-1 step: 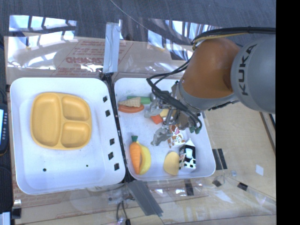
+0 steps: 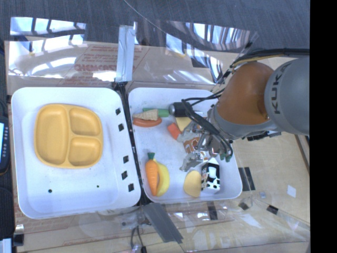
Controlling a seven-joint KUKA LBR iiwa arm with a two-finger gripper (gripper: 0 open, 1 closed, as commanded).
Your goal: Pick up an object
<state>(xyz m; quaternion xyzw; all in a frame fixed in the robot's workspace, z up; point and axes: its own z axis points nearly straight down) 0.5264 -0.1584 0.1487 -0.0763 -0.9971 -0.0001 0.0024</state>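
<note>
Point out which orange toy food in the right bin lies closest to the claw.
The small orange piece beside the yellow cheese wedge, just left of the claw. The carrot and hot dog lie farther left.

Two shallow white bins are sitting side by side on the bench. The left bin [image 2: 31,194] is holding a yellow divided plate [image 2: 68,135] with three compartments, lying flat toward the bin's upper part. A row of black clips [image 2: 125,152] is running down the seam where the bins are meeting. A strip of grey tape [image 2: 124,54] is lying along the cardboard sheet [image 2: 79,62] behind the bins. Dark carpet [image 2: 63,1] is showing beyond the bench at the top.
</note>
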